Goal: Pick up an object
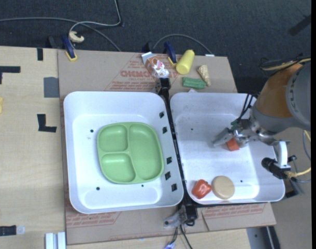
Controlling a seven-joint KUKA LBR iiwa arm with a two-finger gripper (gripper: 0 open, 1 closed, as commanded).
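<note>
My gripper (226,139) is down inside the right bin (199,108), my grey fingers (220,138) reaching toward the bin's middle, and a small orange-red object (232,145) sits right against them; from this slant I cannot tell whether my fingers are closed on it, only touching it, or spread beside it. Behind them my wrist rises to the orange band (274,95) and the grey arm (303,97), which comes in over the bin's right wall. Nearer the front wall of the same bin lie a red piece (200,189) and, just beside it on its right, a round tan object (223,187), the two close together or touching and well apart from my fingers. Across the divider, the left bin (77,139) holds a green divided plate (130,152) lying flat near its middle. Beyond the bins, on the cardboard, rest a yellow bottle-shaped item (185,61), a green piece (194,83), a pale tan piece (203,74) and a small printed packet (156,65).
</note>
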